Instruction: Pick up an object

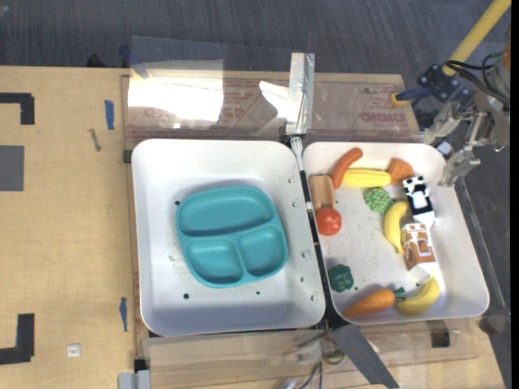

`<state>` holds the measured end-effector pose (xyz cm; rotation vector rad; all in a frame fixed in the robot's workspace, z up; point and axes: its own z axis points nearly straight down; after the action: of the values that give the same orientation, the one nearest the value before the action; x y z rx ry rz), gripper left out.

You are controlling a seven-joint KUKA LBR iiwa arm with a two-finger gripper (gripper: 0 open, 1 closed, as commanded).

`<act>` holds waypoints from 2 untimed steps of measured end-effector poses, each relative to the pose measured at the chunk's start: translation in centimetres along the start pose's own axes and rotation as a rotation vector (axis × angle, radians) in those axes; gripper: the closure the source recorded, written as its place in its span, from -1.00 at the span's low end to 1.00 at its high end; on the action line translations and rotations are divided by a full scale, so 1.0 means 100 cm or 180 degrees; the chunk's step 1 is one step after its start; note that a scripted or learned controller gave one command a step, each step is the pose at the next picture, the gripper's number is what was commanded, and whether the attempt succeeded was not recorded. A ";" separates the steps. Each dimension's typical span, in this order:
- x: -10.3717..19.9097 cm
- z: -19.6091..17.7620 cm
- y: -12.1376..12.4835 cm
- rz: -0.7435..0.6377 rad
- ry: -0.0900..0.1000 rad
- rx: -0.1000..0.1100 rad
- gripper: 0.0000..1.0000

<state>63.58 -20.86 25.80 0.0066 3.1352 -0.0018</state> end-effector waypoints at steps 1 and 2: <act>-0.019 0.138 -0.014 -0.0504 -0.0028 0.0008 -1.00; 0.023 0.166 0.005 -0.0641 -0.0030 0.0010 -1.00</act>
<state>61.40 -20.32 9.16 -0.3077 3.1109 -0.0075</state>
